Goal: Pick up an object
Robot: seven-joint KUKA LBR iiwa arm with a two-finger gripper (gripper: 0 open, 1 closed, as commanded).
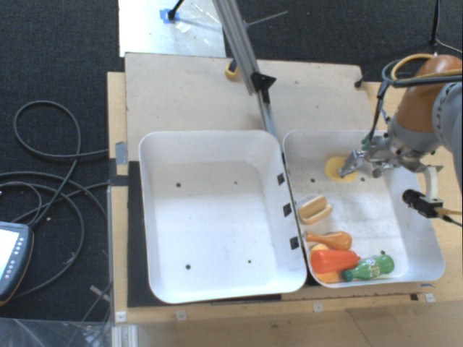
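My gripper (350, 168) hangs in the back part of the right bin (419, 223), at the right edge of a flat yellow disc (335, 169) lying on the bin floor. Whether it touches the disc I cannot tell. Nearer the front lie a hot-dog bun (315, 209), an orange drumstick (330, 238), a red-orange carrot-like piece (333, 260) and a green bottle (370, 267) on its side. The last three are packed close together in the front corner.
The left bin (166, 215) sits beside the right one, their walls touching. A slanted metal pole (242, 45) runs from the top down to the divide between the bins. Cables (43, 165) and a tablet (11, 255) lie on the floor at left.
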